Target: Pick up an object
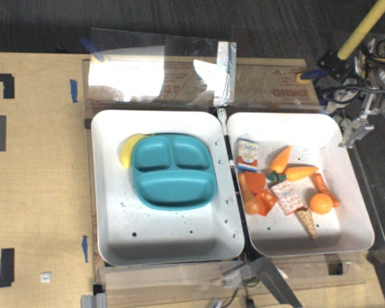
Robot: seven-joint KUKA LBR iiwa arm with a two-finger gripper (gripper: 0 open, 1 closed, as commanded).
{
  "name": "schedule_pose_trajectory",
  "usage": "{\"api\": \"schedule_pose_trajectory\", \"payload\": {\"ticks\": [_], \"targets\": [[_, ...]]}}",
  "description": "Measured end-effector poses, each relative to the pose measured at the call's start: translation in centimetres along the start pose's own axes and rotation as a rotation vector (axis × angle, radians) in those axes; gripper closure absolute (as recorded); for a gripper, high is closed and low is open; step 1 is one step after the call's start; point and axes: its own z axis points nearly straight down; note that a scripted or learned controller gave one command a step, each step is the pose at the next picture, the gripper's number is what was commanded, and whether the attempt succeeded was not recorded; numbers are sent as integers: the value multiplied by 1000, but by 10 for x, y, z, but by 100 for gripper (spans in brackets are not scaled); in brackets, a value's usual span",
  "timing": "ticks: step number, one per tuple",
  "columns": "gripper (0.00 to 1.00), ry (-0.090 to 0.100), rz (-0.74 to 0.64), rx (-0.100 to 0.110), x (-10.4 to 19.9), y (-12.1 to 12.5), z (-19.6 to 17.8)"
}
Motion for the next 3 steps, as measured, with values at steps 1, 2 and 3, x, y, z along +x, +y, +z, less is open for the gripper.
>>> {"api": "schedule_pose_trajectory", "payload": {"ticks": [1, 2, 3], "targets": [[0, -3, 13, 1, 57, 3, 158], [0, -12, 38, 4, 36, 56, 184], [0, 1, 93, 14, 15, 77, 185]]}}
